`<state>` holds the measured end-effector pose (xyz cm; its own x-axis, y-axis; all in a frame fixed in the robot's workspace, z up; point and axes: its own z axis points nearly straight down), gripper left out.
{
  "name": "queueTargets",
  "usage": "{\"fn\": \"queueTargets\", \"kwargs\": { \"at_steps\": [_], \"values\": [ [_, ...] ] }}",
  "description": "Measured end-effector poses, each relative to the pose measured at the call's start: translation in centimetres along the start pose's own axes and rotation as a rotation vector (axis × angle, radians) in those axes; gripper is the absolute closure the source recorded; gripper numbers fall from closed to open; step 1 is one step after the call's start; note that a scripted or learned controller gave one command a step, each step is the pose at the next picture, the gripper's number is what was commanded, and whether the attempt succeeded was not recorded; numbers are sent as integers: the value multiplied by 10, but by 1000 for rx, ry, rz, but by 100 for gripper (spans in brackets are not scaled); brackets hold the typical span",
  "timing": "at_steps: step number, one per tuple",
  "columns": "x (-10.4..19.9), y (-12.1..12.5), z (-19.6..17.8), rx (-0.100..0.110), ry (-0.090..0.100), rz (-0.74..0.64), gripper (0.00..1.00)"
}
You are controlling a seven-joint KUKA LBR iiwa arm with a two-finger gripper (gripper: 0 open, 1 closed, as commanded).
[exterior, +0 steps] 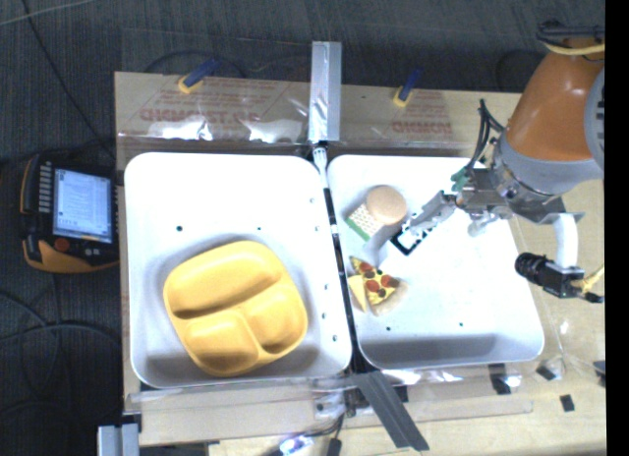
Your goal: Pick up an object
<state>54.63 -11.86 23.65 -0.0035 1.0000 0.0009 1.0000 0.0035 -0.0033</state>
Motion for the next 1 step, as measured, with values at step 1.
{"fn": "queueTargets", "kwargs": {
  "at_steps": [1],
  "values": [
    [-20,60,142,-6,-2,-75,0]
  ]
}}
